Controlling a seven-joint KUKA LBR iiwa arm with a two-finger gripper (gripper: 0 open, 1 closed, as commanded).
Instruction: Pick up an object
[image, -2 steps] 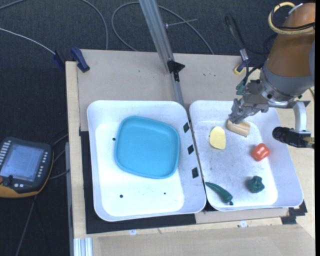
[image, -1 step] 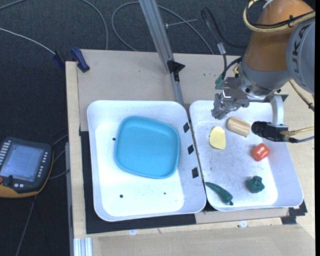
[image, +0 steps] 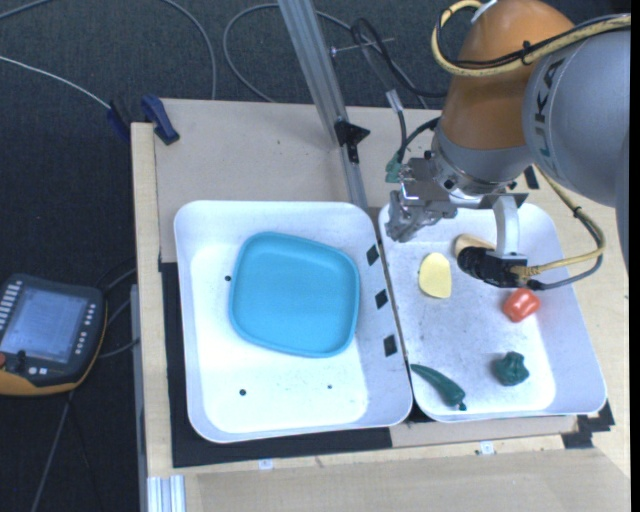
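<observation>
The grey two-finger gripper (image: 405, 222) hangs over the far left corner of the right-hand shallow white bin (image: 575, 345); whether its jaws are released or clenched cannot be told, and nothing shows between them. The closest candidate, a pale yellow rounded plastic piece (image: 435, 275), lies just nearside and right of the jaws. A good pick likely means shifting over its middle before descending. The bin's wall sits close on the left; roomier floor lies toward the green pepper-shaped toy (image: 440, 384).
</observation>
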